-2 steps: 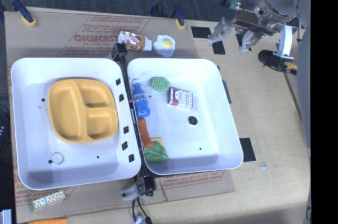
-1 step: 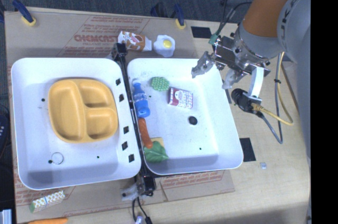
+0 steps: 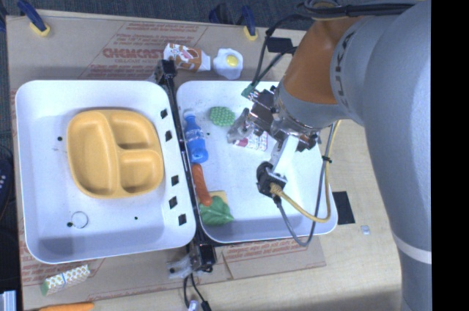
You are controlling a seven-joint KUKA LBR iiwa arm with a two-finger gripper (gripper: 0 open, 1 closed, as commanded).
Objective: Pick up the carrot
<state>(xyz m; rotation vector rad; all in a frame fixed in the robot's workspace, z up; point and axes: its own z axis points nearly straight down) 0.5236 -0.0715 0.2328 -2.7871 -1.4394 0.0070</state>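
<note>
yellow tray [image 3: 116, 152] in L bin [image 3: 37, 229], blue bottle [image 3: 195, 139] in R bin [image 3: 242, 229]

bench [image 3: 352, 148] | cardboard sheet [image 3: 139, 45] | on it: left bin [image 3: 29, 155], right bin [image 3: 308, 221]

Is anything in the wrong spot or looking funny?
A few toys lie outside the bins: a small carton and a fried egg on the cardboard behind them, and a wrapped packet in front. The carrot is squeezed against the right bin's left wall.

Glossy plastic tray [image 3: 115, 152], smooth white bins [image 3: 44, 229]
</note>
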